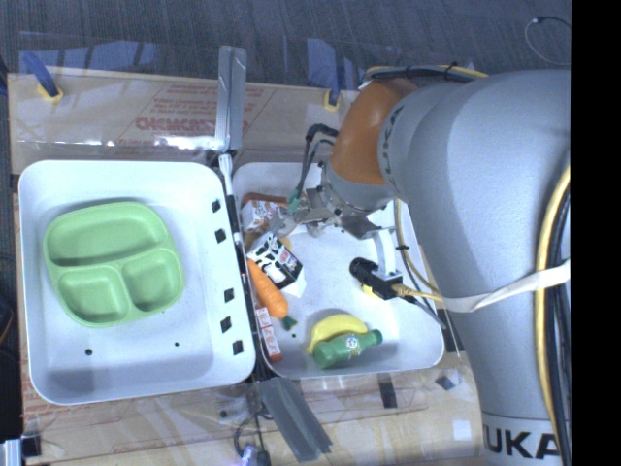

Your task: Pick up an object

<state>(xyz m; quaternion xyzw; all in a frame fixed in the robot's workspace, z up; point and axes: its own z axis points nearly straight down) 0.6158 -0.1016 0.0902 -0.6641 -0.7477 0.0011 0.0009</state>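
Note:
The right bin (417, 352) holds several objects. An orange carrot (267, 291) lies along its left wall. A black-and-white carton (277, 260) sits just above the carrot, and a brown packet (258, 210) lies in the far left corner. A yellow banana (335, 328) and a green bottle (347, 349) rest together near the front wall. My gripper (299, 214) hangs low over the bin's far left part, right beside the brown packet and just above the carton. The grey wrist and orange band (357, 149) hide the bin's far right.
The left bin (116, 357) holds a green divided plate (114, 260). A grey upright bar (231, 95) stands at the back between the bins. The arm's bulk (495, 231) covers the right bin's right side, with a black cable fitting (374, 278) over the bin floor.

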